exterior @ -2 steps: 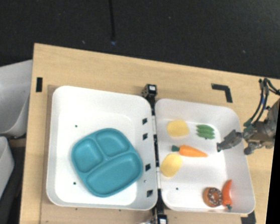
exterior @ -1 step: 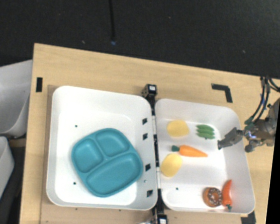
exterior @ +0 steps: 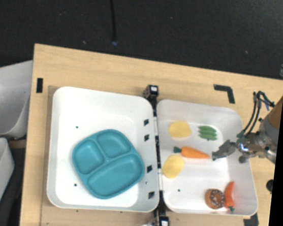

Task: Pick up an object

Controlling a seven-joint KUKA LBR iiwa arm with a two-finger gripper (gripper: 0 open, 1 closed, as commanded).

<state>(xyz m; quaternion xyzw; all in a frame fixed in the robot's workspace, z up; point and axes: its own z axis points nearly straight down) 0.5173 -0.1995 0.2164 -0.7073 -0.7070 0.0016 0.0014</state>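
- left bin: holds a blue sectioned plate, lying flat.
- right bin: toy carrot mid-bin, two yellow pieces above and below it, green leafy piece at the far side, brown doughnut touching a red chilli at the near right corner.
- gripper: over the right bin, just right of the carrot tip; jaw state cannot tell, nothing seen between them.

- Blue divided plate lying in left bin.
- In right bin: carrot at centre, yellow pieces above and below-left of carrot, green piece above-right.
- Gripper just right of carrot.
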